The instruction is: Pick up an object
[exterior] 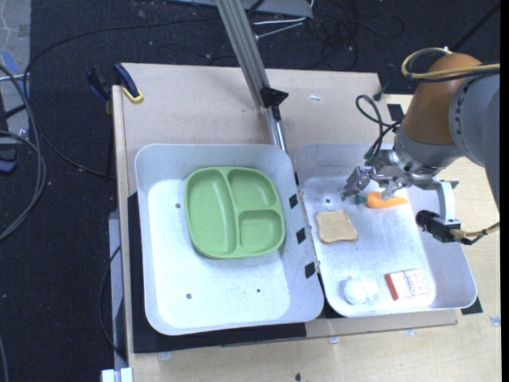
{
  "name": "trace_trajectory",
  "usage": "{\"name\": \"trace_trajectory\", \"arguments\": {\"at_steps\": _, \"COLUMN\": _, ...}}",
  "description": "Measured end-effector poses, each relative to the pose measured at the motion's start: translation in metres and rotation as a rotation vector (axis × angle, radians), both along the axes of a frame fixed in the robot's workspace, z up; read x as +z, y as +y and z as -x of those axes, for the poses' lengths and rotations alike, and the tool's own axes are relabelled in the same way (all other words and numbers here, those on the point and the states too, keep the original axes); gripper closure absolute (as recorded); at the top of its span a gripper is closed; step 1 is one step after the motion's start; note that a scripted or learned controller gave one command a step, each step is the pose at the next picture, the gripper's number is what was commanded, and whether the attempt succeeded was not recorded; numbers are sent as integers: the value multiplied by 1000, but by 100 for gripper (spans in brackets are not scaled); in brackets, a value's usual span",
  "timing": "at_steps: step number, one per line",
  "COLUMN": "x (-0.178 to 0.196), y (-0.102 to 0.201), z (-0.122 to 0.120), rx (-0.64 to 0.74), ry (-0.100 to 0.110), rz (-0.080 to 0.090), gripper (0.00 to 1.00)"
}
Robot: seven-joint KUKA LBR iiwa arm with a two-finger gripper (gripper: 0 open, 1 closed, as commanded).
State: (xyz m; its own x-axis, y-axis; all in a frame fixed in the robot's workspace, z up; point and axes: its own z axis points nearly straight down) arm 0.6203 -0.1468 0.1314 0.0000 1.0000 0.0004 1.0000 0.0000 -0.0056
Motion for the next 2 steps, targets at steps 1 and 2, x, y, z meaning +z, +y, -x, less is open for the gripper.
{"name": "trace_trajectory", "arguments": {"at_steps": 1, "x": -15, "y": -2, "z": -8, "rx": 1, "ry": -33, "rz": 9, "gripper": 0}}
{"name": "trace_trajectory", "arguments": {"at_steps": 2, "x": -5, "y": -5, "z": -9, "rx": 0, "ry": -37, "rz": 16, "gripper": 100}}
